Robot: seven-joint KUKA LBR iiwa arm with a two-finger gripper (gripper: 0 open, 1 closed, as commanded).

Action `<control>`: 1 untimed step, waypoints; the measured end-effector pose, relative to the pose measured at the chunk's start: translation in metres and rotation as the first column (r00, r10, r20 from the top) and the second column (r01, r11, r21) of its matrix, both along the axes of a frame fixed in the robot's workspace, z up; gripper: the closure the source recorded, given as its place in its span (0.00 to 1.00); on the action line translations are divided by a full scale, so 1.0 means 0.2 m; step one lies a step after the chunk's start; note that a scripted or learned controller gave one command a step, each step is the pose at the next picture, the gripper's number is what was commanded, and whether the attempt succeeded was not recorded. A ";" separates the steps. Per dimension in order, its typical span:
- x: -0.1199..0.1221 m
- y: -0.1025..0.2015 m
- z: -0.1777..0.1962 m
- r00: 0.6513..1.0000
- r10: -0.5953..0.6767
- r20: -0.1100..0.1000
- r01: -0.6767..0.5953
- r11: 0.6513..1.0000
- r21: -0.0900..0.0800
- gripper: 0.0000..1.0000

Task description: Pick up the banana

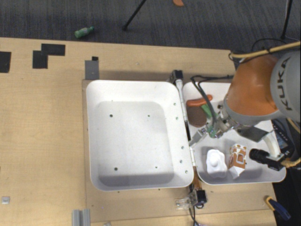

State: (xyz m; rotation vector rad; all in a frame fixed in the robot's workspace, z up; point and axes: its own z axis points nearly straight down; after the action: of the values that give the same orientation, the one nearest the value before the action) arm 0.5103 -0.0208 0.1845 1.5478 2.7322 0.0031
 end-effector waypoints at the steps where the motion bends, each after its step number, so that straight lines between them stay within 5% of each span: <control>1: -0.08 0.39 0.00 0.939 0.344 0.000 -0.344 0.939 -0.001 0.00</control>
State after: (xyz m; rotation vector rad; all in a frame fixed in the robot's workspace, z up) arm 0.4936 0.0563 0.1845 1.0459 2.9605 0.0029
